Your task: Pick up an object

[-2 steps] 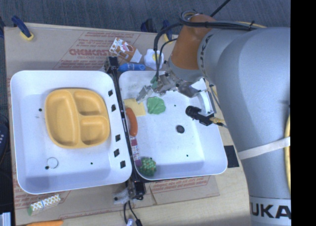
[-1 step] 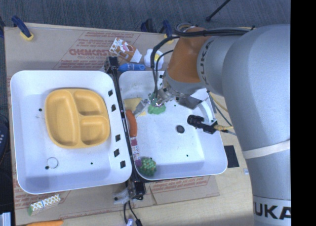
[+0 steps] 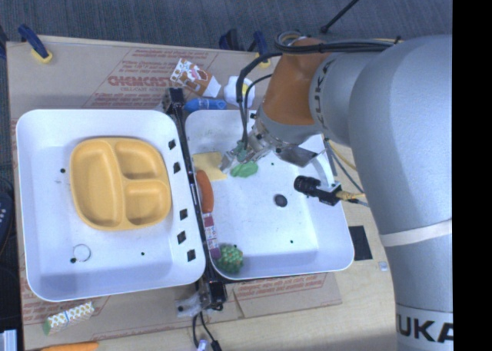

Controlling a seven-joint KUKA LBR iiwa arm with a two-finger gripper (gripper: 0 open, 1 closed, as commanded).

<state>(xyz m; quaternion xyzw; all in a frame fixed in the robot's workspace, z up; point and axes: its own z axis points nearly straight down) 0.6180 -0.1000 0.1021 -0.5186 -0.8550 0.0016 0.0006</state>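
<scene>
right bin [image 3: 307, 253] near-left corner: green ball [image 3: 229, 257] | left wall: orange carrot-like piece [image 3: 204, 190] | far-left: tool [image 3: 240, 159] low over bin, small green object [image 3: 244, 169] just beside its tip, yellow piece [image 3: 207, 163] left of it | grip state: cannot tell

A yellow divided tray [image 3: 119, 183] lies in the left white bin [image 3: 38, 265], a little toward 12 o'clock of its middle. At 2 o'clock of this bin, a small printed packet [image 3: 190, 74] and a blue thing [image 3: 206, 103] lie on the brown cardboard [image 3: 115, 73]. A blue clamp [image 3: 34, 42] sits at the 11 o'clock corner. Another small packet [image 3: 69, 316] lies at 7 o'clock.
</scene>
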